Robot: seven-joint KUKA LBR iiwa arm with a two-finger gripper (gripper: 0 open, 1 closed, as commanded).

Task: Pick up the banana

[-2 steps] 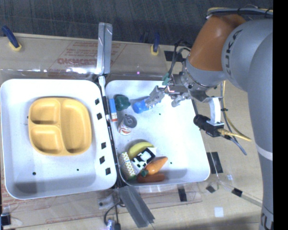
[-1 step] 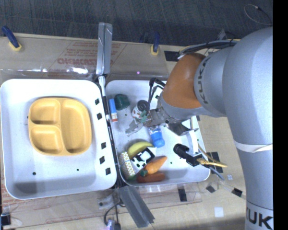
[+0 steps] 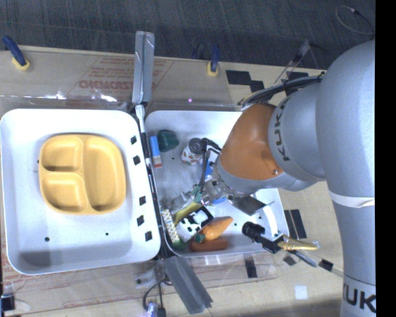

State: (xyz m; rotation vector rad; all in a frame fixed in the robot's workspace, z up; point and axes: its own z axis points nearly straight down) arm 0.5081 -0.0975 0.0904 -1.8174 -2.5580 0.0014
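— Yellow item first: where does the banana (image 3: 187,211) lie against the gripper (image 3: 199,194)?
— Just beside it, toward the view's lower left. It lies flat and slanted in the right bin (image 3: 185,121), with its upper end closest to the gripper. Whether the two touch cannot be told.
— Gripper state?
— Cannot tell whether it is wide or narrow. The orange band (image 3: 251,152) and the grey arm (image 3: 317,131) stand over it, and clutter crowds what shows beneath.
— What else sits close?
— A carrot (image 3: 216,227) lies just past the banana, farther from the gripper, toward the bin's near wall. A black-and-white piece (image 3: 192,226) sits between banana and carrot, close against both. A red thing (image 3: 208,245) lies beyond the carrot, partly under it. Above the gripper in the view is a small round object (image 3: 197,148). Up and to the left of the gripper, a teal piece (image 3: 166,139) and a blue marker (image 3: 155,152) lie near the wall.
— Anything hidden or unclear?
— The banana shows as a narrow strip. Its lower end runs into a knobbly yellowish thing (image 3: 167,220) by the wall, and the boundary between them is hard to make out. The arm covers the bin's right part.
— The other bin?
— The left bin (image 3: 13,177) is well apart from the gripper, to the view's left, and bears a yellow tray (image 3: 83,173).
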